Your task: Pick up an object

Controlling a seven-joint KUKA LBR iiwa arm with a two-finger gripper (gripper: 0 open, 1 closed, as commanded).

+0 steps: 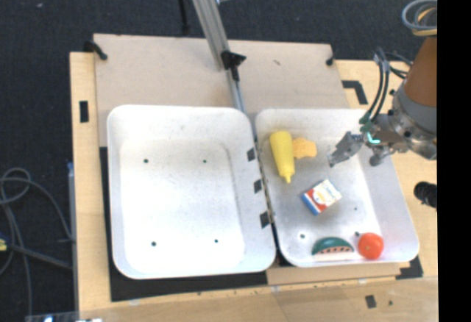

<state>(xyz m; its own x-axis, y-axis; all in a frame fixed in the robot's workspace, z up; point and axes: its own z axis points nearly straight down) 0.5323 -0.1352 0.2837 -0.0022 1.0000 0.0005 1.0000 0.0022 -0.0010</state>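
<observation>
The right bin (390, 195) holds a yellow bottle (282, 154) lying lengthwise near its left wall. A small yellow-orange piece (305, 147) touches the bottle's right side. A white, blue and red carton (321, 197) lies in the middle. A green-and-red watermelon slice (332, 245) and a red tomato (371, 245) sit by the front wall. My gripper (360, 154) hovers over the bin's upper right part, right of the yellow-orange piece. It is open, its fingers spread wide with nothing between them.
The left bin (118, 166) lies beside the right one, with black clips along their shared edge. A slanted metal pole (208, 12) rises behind the bins. The grey arm with its orange band (423, 81) and cables comes in from the right.
</observation>
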